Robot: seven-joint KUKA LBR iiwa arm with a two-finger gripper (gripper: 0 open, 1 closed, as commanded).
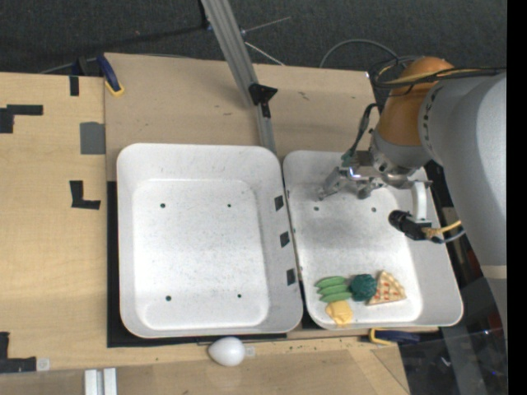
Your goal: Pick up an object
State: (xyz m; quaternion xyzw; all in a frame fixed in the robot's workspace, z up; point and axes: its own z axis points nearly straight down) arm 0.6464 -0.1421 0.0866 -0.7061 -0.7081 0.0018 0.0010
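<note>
At your far left the bench (49, 220) is bare wood with a few black tape marks. Next comes the left bin (198, 237), white and speckled. Just below its front edge, outside it, a white egg (226, 351) lies on the bench. A grey pole (235, 48) slants down from the top and ends near the gap between the bins.

Move on to the right bin (362, 237). The toys sit bunched in its near corner: a green pod (333, 286), a yellow piece (339, 311) just below it, a dark green lump (362, 285) touching beside them, and a pizza slice (387, 289) at the right end of the group.

The gripper (350, 183) hangs over the far end of that same bin, well apart from the toys, which lie toward you from it. Its fingers point down and left with a small gap between them, and you can see nothing held there. The arm (461, 130) comes in from your right, orange band above the wrist.
</note>
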